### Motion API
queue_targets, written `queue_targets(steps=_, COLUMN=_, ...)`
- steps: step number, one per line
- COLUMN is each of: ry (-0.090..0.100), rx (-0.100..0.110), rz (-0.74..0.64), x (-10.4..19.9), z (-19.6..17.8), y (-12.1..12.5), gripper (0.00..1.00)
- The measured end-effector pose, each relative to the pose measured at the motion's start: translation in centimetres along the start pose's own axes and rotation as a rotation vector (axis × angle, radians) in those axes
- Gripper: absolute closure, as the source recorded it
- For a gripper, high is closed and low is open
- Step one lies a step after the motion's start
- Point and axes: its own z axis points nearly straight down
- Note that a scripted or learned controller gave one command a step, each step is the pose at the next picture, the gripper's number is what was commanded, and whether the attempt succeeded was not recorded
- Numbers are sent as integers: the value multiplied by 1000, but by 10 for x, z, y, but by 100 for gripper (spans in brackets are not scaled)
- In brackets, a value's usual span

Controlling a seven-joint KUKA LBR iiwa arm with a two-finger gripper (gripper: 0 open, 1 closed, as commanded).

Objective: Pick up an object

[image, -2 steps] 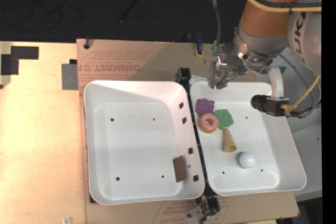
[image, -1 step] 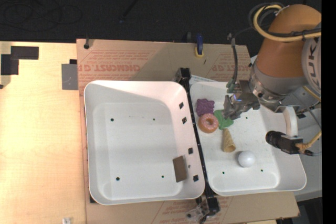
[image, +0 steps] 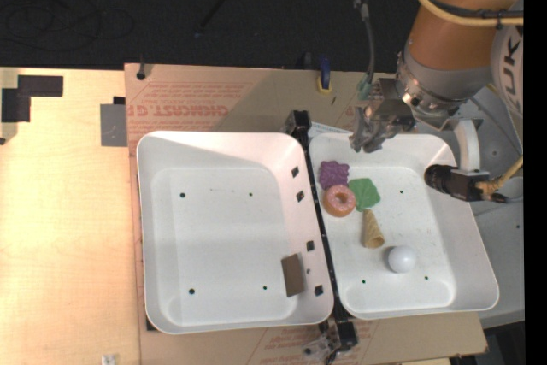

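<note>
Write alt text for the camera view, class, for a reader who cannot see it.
A grey and orange robot arm holds its gripper above the far edge of the right bin, which contains a purple toy, green piece, pink doughnut, cone and white ball. The left bin sits alongside.

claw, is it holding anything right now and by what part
Nothing is held. The claw hangs above the far edge of the right bin, with nothing between its fingers; the purple piece and pink donut lie in the bin below.
</note>
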Motion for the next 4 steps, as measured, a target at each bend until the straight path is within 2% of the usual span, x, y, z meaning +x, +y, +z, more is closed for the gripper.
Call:
queue_targets(steps=1, ry=0, rx=15, rz=9, x=-32, z=16, y=-87, gripper=100)
queue_targets(steps=2, ry=-2, rx=3, rz=2, x=-25, z=-7, y=-24, gripper=100)
queue_targets(steps=3, ry=1, rx=3, rz=-2, x=43, z=-61, y=-21, gripper=100)
queue_targets(steps=4, ry=-1, rx=14, rz=1, x=88, z=-4, y=-15, gripper=100)
